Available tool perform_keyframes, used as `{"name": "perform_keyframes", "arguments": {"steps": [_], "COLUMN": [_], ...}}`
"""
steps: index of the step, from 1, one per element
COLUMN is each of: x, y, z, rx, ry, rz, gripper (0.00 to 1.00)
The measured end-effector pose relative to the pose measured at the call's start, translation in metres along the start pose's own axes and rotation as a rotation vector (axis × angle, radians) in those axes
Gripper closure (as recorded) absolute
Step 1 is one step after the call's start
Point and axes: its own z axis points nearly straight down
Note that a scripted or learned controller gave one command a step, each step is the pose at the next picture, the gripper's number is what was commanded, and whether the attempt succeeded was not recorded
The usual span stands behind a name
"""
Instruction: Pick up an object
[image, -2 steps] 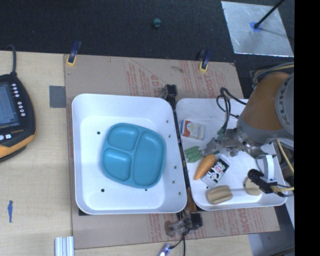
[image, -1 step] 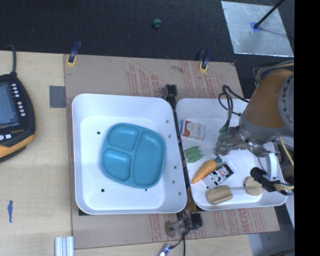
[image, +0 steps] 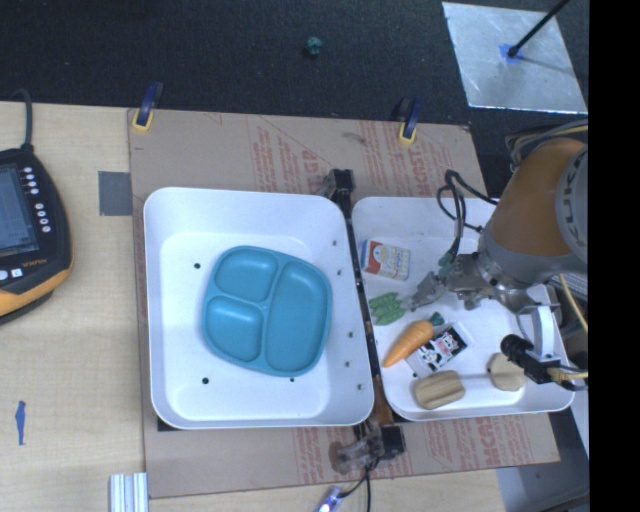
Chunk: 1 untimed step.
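Camera view looks down on both bins, and my arm (image: 535, 215) comes in from 3 o'clock over the right bin (image: 490, 405). My gripper (image: 424, 292) hangs near that bin's middle, pointing toward 8 o'clock. From this slant I cannot tell whether it is open or closed.

All the loose things lie in the right bin. A green piece (image: 385, 307) lies just at 8 o'clock of my gripper, close to the bin's left wall. A carrot (image: 408, 342) lies at 5 o'clock of the green piece, slanted, with its leafy end toward 1 o'clock. A black-and-white packet (image: 441, 347) sits just beside the carrot at 3 o'clock. A tan block (image: 438, 389) rests near the wall at 6 o'clock, and a pale lump (image: 506, 373) lies at 3 o'clock of it. A white card (image: 385, 258) with red print lies at 12 o'clock of the green piece.

The left bin (image: 180, 380) holds a blue plate (image: 268, 310) with three compartments, set at its middle. Both bins stand on a cardboard sheet (image: 250, 150), with a blue clamp (image: 147, 105) on its 12 o'clock edge. A handset (image: 25, 235) lies on the bench (image: 60, 400) at 9 o'clock, well apart from the bins.
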Motion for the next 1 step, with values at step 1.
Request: {"name": "perform_keyframes", "arguments": {"steps": [1], "x": [0.0105], "y": [-0.0335], "z": [0.0253], "rx": [-0.003], "ry": [0.002], "rz": [0.004], "gripper": [0.00]}}
